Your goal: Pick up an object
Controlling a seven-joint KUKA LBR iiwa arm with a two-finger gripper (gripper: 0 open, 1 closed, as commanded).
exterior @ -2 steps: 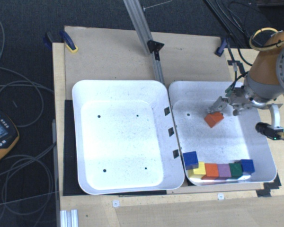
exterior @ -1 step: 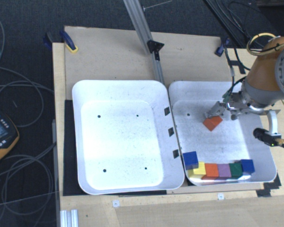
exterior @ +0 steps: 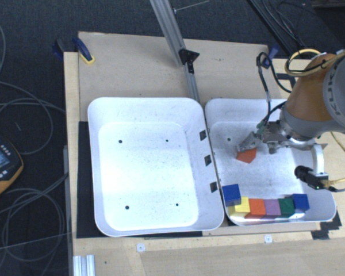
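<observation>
A red-orange block (exterior: 246, 154) lies in the middle of the right bin (exterior: 230, 111), tilted a little. My gripper (exterior: 252, 142) reaches in from the right and its tip sits right at the block's upper edge, touching or almost touching it. The tip hides the contact, so a grip on the block cannot be made out. The grey arm with its orange band (exterior: 310, 99) hangs over the bin's right side.
Along the right bin's front wall runs a row of blocks: blue (exterior: 232, 193), yellow (exterior: 241, 207), orange (exterior: 257, 207), purple (exterior: 273, 207), green (exterior: 286, 204) and another blue (exterior: 301, 201). The left bin (exterior: 103, 111) adjoins it. A metal post (exterior: 172, 27) rises behind the bins.
</observation>
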